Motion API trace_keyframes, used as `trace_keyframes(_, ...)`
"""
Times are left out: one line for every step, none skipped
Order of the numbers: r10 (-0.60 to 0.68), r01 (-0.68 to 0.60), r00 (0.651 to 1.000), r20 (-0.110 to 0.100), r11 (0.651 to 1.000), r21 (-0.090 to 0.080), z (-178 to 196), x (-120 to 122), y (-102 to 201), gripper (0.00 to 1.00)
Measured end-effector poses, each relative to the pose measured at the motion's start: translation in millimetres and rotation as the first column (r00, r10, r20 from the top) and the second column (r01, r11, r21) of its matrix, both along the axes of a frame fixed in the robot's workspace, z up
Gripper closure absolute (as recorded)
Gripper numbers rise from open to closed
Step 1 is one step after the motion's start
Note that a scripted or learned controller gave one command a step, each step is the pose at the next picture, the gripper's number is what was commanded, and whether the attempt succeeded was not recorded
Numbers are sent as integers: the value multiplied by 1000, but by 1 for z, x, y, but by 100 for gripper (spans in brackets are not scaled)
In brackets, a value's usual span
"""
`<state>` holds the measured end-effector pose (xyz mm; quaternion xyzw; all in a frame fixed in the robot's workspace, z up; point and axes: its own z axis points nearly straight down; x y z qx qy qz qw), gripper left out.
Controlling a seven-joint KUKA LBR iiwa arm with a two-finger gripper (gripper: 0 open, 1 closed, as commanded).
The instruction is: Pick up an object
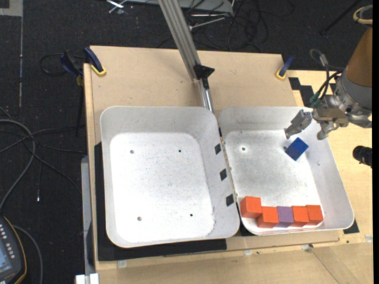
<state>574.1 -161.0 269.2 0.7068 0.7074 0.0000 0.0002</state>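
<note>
1. My gripper (310, 126) hangs over the upper right part of the right bin (334, 170), at the end of my grey arm (361, 81), which comes in from the right edge.
2. Its 2 fingers (298, 123) stand spread apart, with nothing between them, so my tool is empty and its jaws are parted.
3. The blue block (296, 148) lies on the floor of the right bin, just below my left-hand finger as the camera sees it, and I cannot tell whether that fingertip touches it.
4. The blue block sits turned like a diamond, its corners toward the top, bottom, left and right of the view. It looks close to square from above, so I cannot name a long axis with any confidence.
5. Along the near wall of the right bin runs a row of blocks lying left to right: an orange block (251, 206) at the left end, set slightly farther up than the others, then a second orange block (269, 216), a purple block (285, 215), and 2 more orange blocks (308, 214) at the right end.
6. The blocks in that row touch one another or stand just beside one another, well apart from the blue block.
7. The left bin (118, 129) sits beside the right one, their rims meeting at the middle of the wooden bench (154, 76).
8. A metal pole (180, 31) slants down from the top of the view toward the place where the 2 bins meet.
</note>
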Motion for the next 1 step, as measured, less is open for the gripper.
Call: trace_keyframes(-5, 5, 1000, -8, 1000, 0, -106, -15, -55, 0)
